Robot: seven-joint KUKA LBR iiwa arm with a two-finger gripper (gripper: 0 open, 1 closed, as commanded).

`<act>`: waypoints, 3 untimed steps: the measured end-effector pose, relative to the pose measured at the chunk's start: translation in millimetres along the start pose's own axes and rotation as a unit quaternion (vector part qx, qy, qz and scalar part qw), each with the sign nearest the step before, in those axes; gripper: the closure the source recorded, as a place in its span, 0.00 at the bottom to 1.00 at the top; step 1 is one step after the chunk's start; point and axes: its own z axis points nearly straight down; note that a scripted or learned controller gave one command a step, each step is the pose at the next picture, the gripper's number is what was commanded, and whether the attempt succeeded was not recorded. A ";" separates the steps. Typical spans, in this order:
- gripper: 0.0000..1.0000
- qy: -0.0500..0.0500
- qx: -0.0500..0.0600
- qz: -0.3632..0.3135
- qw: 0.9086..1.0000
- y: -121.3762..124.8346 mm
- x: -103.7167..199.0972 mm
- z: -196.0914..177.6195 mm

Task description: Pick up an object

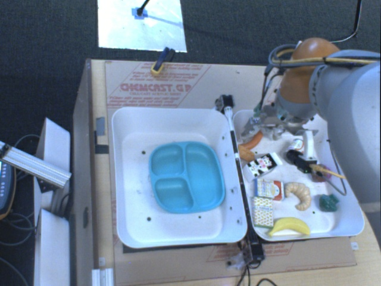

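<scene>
End effector: your gripper (266, 126) sits low over the far left corner of the right bin (351, 219), below the grey wrist and its orange band. Its tip reads as a cluster of grey metal against the white floor. You cannot tell whether it is open or closed, or whether it holds anything.

Nearest candidate for the pick: an orange carrot-shaped piece (251, 143), smooth and tapered. It lies slanted just near and left of the gripper, close to the bin's left wall. You cannot tell whether the two are in contact.

Other contents of the right bin, going from far to near:
- A black-and-white spotted block (264, 164), flat and tilted.
- A small printed box (268, 188), with a paler patterned packet (262, 211) just nearer than it.
- A tan croissant-shaped piece (299, 194), ridged and curved.
- A dark green lump (328, 202) to the right, too small to make out.
- A glossy yellow banana (290, 226) along the near wall.

The left bin (128, 177) is shallow white plastic. It carries a light blue divided plate (186, 176) with rounded corners and three compartments, lying flat at the middle.

Both bins rest on brown cardboard (196, 82) with red print. A yellow-and-black tool (162, 61) lies at its far edge.

Obstructions: the arm's broad grey body covers the far right part of the right bin, so whatever lies beneath it cannot be assessed.
</scene>
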 end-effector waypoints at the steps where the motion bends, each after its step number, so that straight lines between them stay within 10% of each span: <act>1: 0.00 0.000 0.000 -0.001 1.000 4.8 1.9 -0.3; 2: 1.00 0.000 -0.002 -0.002 1.000 5.9 1.8 -11.5; 3: 1.00 0.001 -0.001 -0.001 1.000 -42.9 45.1 -101.1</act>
